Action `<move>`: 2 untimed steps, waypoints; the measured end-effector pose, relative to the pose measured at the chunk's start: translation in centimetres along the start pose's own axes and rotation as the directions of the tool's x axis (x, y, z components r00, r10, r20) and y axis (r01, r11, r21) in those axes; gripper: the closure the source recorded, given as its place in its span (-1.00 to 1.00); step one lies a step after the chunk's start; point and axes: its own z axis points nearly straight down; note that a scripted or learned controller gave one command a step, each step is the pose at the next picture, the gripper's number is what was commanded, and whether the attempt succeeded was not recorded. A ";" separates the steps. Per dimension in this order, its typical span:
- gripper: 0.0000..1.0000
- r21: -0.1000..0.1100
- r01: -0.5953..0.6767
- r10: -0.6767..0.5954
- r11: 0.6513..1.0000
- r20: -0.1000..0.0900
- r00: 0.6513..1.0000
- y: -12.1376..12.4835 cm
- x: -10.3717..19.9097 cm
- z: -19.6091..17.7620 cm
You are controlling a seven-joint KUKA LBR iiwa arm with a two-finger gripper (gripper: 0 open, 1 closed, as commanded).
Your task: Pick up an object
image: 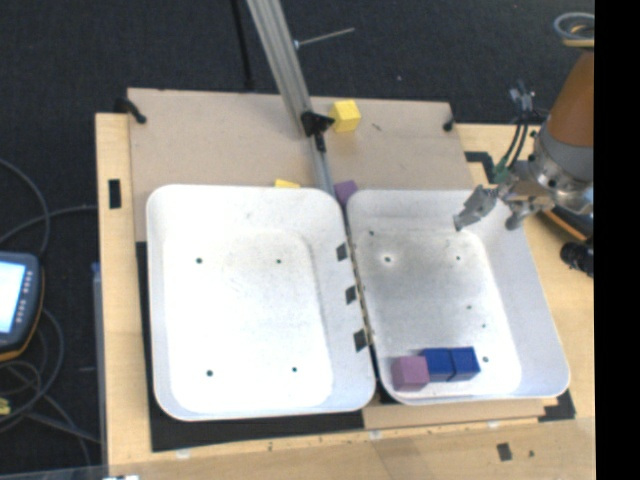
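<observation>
Blocks, counted: three in the right bin (520,298), clustered at its near edge. One purple cube (409,372) sits leftmost, with two blue cubes (450,362) just beside it on the right; the blue pair touch each other and read almost as one piece. Purple touches or nearly touches the nearer blue; cannot tell which.

Outside the bins, three more small pieces on the brown board (220,138) behind them: one yellow block (346,115) near the foot of a slanted metal rail (277,43), one yellow sliver (287,183) peeking over the far rim of the left bin (170,268), and one purple piece (346,190) tucked at the far end of the gap between the two bins.

Bins: two, white, shallow, side by side. Left bin shows four dark dots on its floor and grey scuffing. Right bin has similar dots, heavier scuffing in the middle, and the three cubes.

Gripper (495,208) hangs over the far right corner of the right bin, well apart from the cubes at the near edge. Two fingers visibly spread, one pointing toward the bin's centre, the other toward its right rim; nothing between them.

Arm (570,118) enters from the right, orange band above grey wrist. Handheld screen unit (15,303) lies off the bench at far left, with cables.
</observation>
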 end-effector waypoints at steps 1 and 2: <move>-1.00 0.004 -0.003 0.003 1.000 -0.004 1.000 -1.6 4.8 4.4; -1.00 0.003 -0.010 0.010 1.000 -0.003 1.000 -13.2 6.5 4.6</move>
